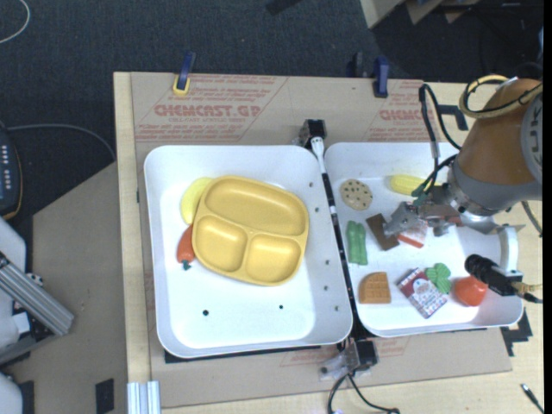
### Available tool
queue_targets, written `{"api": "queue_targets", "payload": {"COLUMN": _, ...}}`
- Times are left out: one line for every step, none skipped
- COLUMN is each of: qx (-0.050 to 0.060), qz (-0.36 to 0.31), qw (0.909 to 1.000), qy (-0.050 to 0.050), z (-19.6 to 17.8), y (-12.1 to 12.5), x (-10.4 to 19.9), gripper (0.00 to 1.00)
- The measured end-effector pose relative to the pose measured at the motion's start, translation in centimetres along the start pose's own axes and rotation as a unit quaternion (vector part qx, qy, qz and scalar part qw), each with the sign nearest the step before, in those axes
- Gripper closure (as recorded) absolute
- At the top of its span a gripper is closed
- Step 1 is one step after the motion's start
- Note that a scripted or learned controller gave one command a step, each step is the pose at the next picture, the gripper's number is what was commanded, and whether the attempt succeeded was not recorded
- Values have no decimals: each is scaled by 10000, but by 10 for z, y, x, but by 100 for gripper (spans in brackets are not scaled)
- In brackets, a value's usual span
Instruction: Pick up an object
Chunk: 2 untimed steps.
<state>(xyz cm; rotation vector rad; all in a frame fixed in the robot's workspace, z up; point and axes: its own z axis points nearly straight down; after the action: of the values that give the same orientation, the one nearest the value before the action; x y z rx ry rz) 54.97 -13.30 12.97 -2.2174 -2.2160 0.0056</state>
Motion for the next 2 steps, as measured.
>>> {"api": "queue_targets", "payload": {"qx": -51, "qz": -2, "qw": 10000, "qy": -29, "z": 44, "y": 2, "x": -1, "gripper": 0}}
{"api": "queue_targets", "payload": {"qx": -103, "qz": 9, "qw": 9999, "qy": -55, "z": 29, "y": 4, "x": -3, "gripper": 100}}
